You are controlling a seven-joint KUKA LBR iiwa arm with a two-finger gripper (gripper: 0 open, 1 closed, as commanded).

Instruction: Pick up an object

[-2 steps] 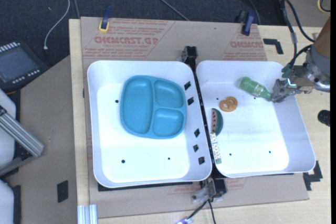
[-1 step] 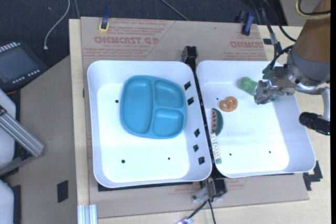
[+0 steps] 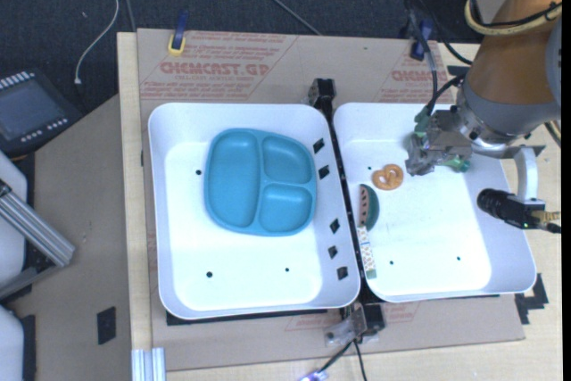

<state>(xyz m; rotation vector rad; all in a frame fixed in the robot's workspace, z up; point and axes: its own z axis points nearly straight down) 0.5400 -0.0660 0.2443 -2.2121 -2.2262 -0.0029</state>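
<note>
Over the right bin (image 3: 464, 274), near its upper middle, the claw (image 3: 419, 162) hangs on the grey arm (image 3: 513, 67) that reaches in from the right, its tip turned toward the bin's left side. Whether the claw is open or closed cannot be told from this angle, and nothing can be seen gripped in it. Just left of its tip, and a little lower, a small brown pretzel (image 3: 388, 178) lies flat on the white floor of the bin, close to the claw but apart from it. Below the pretzel, near the bin's left wall, lies a dark green slice-shaped piece (image 3: 369, 207) with a reddish edge, and under that a narrow patterned strip (image 3: 365, 251) runs along the same wall toward the front corner. Across the divide, the left bin (image 3: 178, 256) holds a blue divided plate (image 3: 259, 183) with three compartments, lying flat in its upper middle part. Both bins rest side by side on the cardboard-covered bench (image 3: 232, 62), which bears red printed lettering along its far edge
</note>
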